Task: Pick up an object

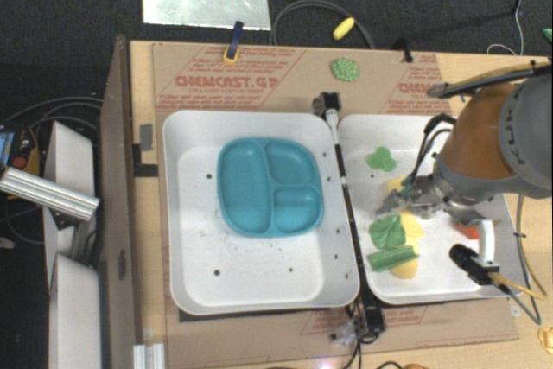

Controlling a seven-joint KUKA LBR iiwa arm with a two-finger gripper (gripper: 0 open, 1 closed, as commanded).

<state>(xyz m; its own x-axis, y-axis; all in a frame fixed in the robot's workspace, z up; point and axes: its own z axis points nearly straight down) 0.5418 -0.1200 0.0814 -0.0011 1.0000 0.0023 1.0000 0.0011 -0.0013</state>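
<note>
Gripper [397, 203] low in right bin [402, 134] | grip: cannot tell | green pod [391, 257] just below it, long axis left-right

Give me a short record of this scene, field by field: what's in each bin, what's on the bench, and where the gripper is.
left bin: holds a teal divided plate
right bin: holds an upper green leaf, a lower green leaf, a green stick and a yellow piece
bench behind the bins: green bumpy ball
gripper: low in the right bin, just above the lower green leaf
grasp: cannot tell from this view
</note>
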